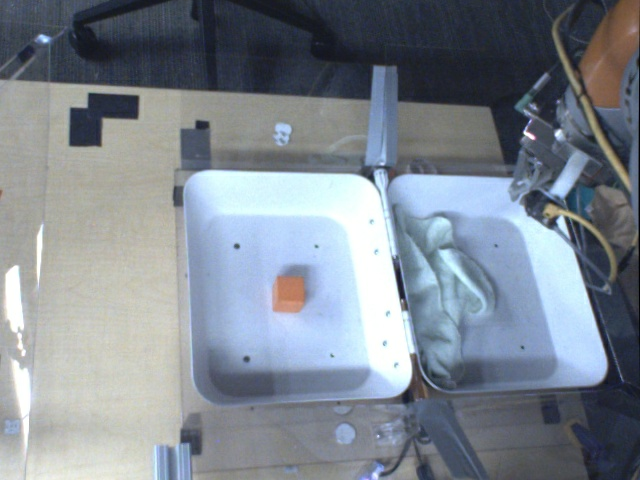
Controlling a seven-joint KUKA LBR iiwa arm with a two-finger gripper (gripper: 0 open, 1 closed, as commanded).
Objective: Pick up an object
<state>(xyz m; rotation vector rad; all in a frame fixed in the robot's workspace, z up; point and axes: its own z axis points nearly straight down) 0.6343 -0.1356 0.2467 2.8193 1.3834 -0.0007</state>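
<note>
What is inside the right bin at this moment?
A crumpled pale cloth lies in the right bin, bunched against its left wall. Whatever may sit beneath its folds is covered. The orange block sits in the left bin.

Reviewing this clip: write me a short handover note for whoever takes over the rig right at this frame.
Gripper: at the far right corner of the right bin, above its rim, with nothing seen between its fingers.
Orange block: lying near the middle of the left bin, untouched.
Pale cloth: crumpled along the left side of the right bin.
Done: nothing picked yet.
Left: choose an object, descend, grasp, lift.
</note>
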